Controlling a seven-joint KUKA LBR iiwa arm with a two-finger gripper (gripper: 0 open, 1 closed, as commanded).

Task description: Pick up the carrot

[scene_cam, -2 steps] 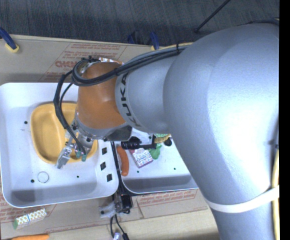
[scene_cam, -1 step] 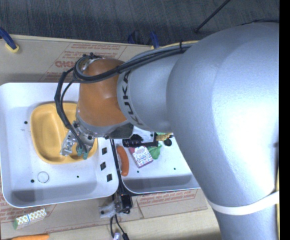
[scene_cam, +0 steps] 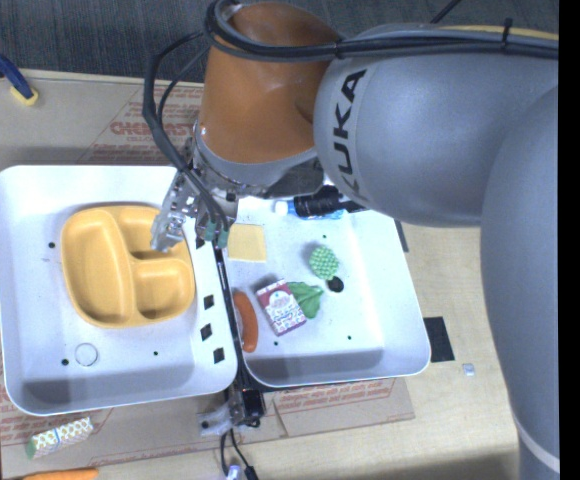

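The carrot is not yet picked up: it lies in the right bin, below the gripper, which holds nothing between narrowly parted fingers.

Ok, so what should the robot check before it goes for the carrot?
1. Carrot in plain sight, lying in the right bin by its left wall: ok.
2. Gripper above the carrot: not ok, it hangs over the yellow tray in the left bin.
3. Nothing lying on the carrot: ok; the red box lies close beside it.
4. Gripper free of any load: cannot tell.
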